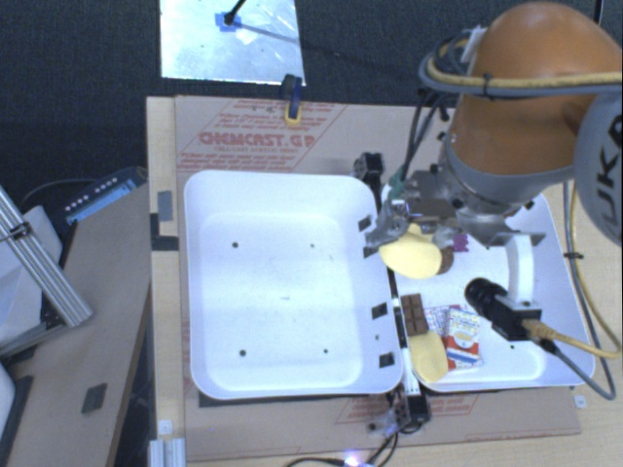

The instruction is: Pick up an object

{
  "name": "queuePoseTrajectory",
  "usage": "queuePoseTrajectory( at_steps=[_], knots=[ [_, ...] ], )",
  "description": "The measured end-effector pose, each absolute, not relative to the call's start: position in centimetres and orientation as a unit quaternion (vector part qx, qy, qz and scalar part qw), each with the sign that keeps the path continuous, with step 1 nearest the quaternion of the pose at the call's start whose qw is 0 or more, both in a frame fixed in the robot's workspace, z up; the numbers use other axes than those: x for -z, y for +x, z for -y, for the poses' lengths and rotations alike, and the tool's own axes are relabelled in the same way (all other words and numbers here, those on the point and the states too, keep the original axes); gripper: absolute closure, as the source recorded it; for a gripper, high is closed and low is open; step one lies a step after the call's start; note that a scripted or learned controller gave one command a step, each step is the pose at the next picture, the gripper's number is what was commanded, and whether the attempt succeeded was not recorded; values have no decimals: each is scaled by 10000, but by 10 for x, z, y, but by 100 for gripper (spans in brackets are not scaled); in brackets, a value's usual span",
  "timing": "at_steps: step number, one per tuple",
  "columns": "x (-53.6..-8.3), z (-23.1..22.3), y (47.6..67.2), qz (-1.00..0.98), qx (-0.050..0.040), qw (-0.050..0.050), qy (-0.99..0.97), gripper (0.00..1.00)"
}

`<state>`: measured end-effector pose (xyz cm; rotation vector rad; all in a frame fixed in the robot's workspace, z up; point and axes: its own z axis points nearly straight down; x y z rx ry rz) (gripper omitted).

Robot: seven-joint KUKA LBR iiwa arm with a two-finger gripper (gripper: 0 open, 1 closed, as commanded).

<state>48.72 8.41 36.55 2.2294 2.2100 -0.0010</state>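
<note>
My gripper (397, 224) hangs over the left edge of the right bin (550, 261), under the big orange and grey wrist. A pale yellow oval object (409, 257) lies directly below it, partly over the rim between the two bins. Whether the yellow object is held or only resting there I cannot tell. A small brown piece (445, 262) and a purple scrap (460, 244) show just to its right.
In the front of the right bin lie a brown chocolate bar (416, 314), a yellow flat object (429, 357) and a red, white and blue packet (460, 334). The left bin (277, 280) is a shallow white tray. A cardboard sheet (258, 134) lies under both bins.
</note>
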Motion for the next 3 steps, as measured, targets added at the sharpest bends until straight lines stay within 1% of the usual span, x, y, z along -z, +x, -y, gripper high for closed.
queuePoseTrajectory(
  at_steps=[1,2,3],
  knots=[
    [-256,-135,485,-7095,41,-32,7047,100],
    [-326,-242,486,-7124,-51,-4,7017,100],
    [-254,-227,486,-7072,28,-9,7070,100]
  ],
)
